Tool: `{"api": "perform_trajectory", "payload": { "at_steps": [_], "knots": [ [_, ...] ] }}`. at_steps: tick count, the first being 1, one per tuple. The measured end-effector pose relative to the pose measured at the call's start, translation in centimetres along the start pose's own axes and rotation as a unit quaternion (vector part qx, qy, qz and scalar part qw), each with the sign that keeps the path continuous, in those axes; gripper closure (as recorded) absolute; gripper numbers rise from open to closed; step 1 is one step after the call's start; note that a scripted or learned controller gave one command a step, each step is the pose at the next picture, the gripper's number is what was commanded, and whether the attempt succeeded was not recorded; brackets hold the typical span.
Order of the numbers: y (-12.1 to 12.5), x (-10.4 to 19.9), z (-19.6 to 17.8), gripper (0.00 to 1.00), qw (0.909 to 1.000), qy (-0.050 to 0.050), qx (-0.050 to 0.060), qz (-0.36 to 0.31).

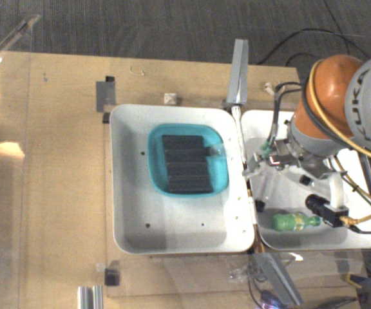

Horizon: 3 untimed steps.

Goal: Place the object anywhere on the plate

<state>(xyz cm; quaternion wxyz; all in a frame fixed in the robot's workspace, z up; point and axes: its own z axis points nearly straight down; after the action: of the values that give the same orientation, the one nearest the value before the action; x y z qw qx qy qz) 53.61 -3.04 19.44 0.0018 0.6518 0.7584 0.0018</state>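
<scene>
Lying just below the gripper [270,161] in the right bin [359,240], the green bottle [295,222] looks light, rigid, slippery — best pinched across its round body. The plate [156,172] waits far left.

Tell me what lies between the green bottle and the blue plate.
In the camera view, the two bins' adjoining white walls lie between the green bottle and the blue plate, along with bare white bin floor on either side.

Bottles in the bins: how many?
1. A green bottle lies on its side near the front of the right bin, below the arm. The arm covers part of that bin, so more may be hidden.
</scene>
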Motion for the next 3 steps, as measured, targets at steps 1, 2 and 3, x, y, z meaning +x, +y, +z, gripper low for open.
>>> {"api": "perform_trajectory", "payload": {
  "at_steps": [1,2,3],
  "knots": [
    [0.8,2.9,-1.9,0.00,0.9999,0.000,0.000,0.015],
    [0.8,2.9,-1.9,0.00,0.9999,0.000,0.000,0.016],
    [-0.5,6.1,-4.4,0.00,0.9993,0.000,-0.001,0.036]
  ]
}}
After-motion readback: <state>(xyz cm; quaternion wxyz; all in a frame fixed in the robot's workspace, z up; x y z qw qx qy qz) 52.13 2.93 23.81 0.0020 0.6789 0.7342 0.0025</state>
